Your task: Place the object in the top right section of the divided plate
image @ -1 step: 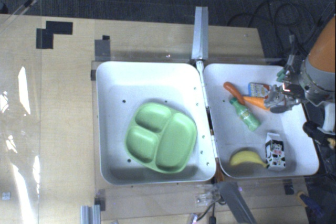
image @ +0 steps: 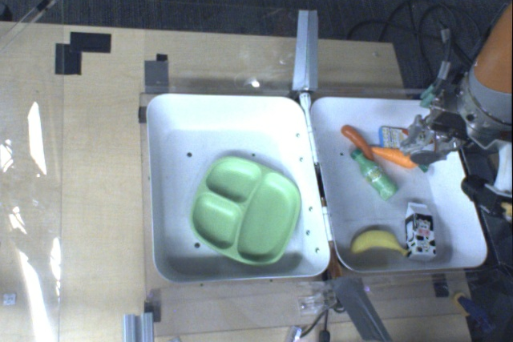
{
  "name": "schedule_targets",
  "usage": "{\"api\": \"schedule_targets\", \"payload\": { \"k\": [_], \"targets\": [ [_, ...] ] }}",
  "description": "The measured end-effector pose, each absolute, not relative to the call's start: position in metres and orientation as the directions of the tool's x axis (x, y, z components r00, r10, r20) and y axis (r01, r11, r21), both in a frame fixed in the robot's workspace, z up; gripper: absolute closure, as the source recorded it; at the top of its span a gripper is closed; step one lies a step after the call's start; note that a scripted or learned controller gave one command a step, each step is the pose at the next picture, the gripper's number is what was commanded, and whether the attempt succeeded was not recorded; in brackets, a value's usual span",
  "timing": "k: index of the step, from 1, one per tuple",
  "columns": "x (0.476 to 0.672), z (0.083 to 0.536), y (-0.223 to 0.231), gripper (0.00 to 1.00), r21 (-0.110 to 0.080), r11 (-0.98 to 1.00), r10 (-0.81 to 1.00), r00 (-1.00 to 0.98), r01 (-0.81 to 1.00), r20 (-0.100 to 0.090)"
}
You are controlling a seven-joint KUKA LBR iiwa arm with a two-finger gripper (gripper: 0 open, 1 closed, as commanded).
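A green divided plate (image: 268, 212) lies in the left white bin (image: 172, 164), with nothing in its sections. In the right bin (image: 461, 208) an orange carrot (image: 375, 149) lies slanted near the back. A green bottle (image: 375, 175) lies just in front of it. My gripper (image: 423, 146) hangs low over the right end of the carrot, above a small blue and white packet (image: 390, 134). The carrot's right tip sits right beside the gripper.
A yellow banana (image: 377, 243) and a small milk carton (image: 419, 231) rest at the front of the right bin. A metal divider (image: 305, 60) runs between the bins. The arm's body fills the right side above the bin's edge.
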State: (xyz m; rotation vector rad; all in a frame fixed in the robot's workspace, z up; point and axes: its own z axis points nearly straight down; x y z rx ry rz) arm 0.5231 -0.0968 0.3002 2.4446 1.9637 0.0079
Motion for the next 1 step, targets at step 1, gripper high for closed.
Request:
{"api": "schedule_targets", "payload": {
  "k": [1],
  "targets": [
    [0.5268, 0.3121, -0.0808, 1.00, 0.007, -0.102, 0.995, 0.102, 0.995, -0.001]
  ]
}}
